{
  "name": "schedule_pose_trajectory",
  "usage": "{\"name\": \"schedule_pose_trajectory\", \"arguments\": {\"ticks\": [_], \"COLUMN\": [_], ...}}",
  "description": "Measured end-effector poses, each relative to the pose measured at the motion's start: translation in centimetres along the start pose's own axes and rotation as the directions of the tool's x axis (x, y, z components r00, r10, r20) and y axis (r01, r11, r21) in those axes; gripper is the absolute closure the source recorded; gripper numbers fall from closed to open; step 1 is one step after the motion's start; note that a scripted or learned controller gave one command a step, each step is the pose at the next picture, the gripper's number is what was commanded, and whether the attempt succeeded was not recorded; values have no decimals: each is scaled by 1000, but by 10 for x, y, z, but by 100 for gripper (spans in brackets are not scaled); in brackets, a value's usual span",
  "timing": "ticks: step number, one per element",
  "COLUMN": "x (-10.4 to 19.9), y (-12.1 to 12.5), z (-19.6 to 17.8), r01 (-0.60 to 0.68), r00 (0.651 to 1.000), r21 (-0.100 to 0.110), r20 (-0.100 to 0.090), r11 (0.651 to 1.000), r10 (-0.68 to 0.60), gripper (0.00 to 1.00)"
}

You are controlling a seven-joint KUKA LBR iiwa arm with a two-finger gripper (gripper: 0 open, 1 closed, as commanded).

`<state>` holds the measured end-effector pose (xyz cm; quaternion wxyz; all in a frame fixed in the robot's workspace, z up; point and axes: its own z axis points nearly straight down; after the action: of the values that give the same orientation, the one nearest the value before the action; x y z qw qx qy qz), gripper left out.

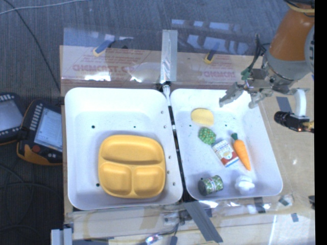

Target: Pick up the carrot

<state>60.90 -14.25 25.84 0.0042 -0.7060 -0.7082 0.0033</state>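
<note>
**Approach still to make: gripper high at the bin's back edge, carrot near the right wall**

The gripper (239,97) hangs over the upper right corner of the right bin (265,137), its two fingers spread apart with nothing between them. The carrot (241,152) lies flat on the bin floor, well apart from the gripper, toward the bin's right side. Its green stub end points up toward the back of the bin and slightly left; the orange tip points down toward the front and slightly right. So its long axis runs nearly front to back, tilted a little off that line.

To do the reach well, my judgement is that the gripper should travel forward until it is over the carrot's thick middle, then turn so the fingers close across the long axis, not along it. A small red-and-white carton (225,152) sits just beside the carrot's left flank, perhaps touching, so the left finger has little room; coming down a touch nearer the orange tip, where the gap widens, looks safer. A white object (246,184) sits near the tip.
</note>
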Motion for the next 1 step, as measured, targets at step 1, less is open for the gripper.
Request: {"name": "schedule_pose_trajectory", "arguments": {"ticks": [1], "x": [-11], "y": [1], "z": [-102], "r01": [-159], "r00": [987], "r21": [-1], "r20": [3], "r11": [987], "r10": [159], "gripper": [0]}}
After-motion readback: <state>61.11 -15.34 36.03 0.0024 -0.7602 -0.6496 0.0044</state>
